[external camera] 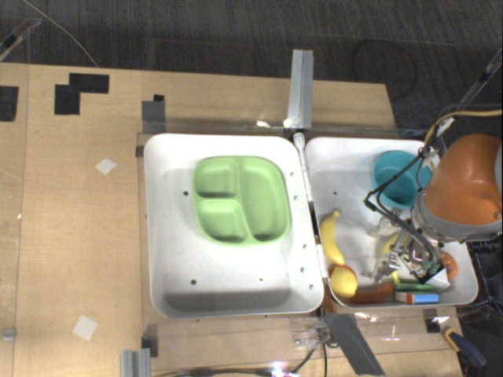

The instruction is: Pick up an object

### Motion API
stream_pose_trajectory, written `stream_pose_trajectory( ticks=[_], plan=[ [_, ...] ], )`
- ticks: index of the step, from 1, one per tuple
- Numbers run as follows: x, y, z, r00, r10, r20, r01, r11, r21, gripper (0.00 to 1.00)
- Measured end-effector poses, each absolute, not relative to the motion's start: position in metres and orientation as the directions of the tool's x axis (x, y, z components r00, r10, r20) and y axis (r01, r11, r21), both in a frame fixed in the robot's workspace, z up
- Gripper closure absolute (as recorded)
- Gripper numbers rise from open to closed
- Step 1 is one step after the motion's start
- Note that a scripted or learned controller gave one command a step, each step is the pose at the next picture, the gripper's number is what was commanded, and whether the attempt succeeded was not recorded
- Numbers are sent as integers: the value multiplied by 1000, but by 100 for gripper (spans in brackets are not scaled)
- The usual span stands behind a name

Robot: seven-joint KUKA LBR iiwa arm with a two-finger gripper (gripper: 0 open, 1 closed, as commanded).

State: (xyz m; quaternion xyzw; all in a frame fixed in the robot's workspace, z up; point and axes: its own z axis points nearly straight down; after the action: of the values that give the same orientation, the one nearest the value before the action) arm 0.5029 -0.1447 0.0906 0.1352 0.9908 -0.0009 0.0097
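Toward the lower right of the frame, the right-hand bin [346, 159] holds a small heap of things. A yellow banana [331, 238] lies along its left wall, curving down toward the bottom edge. Just below it sits a round yellow fruit [343, 280], maybe a lemon, touching a reddish-brown sausage-shaped thing [374, 292] that lies flat along the bin's lower rim. A teal cup [397, 176] stands in the upper part of the same bin, partly covered by the arm. Near the lower right corner a green and blue bar-shaped item [416, 296] rests against the rim, with something orange [449, 265] just above it.

The arm [468, 187] comes in from the right edge, its orange band bulging over the bin. Below it the pincer [399, 259] is down among the clutter, between the banana and the bar-shaped item. Wires and metal parts crowd that spot, and I cannot tell whether the pincer is spread or clenched, or whether it has anything.

At the centre of the frame, the left bin [169, 226] carries a pale green divided plate [240, 199], lying flat. Both bins sit on a wooden table [71, 234]. The arm is cut off by the frame's right edge, and it hides part of the cup.
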Motion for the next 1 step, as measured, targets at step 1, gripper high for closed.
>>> stream_pose_trajectory(
  ticks=[1],
  plan=[
    [508, -145, 105, -965, 261, -36, 262, 965, 1, 100]
  ],
)
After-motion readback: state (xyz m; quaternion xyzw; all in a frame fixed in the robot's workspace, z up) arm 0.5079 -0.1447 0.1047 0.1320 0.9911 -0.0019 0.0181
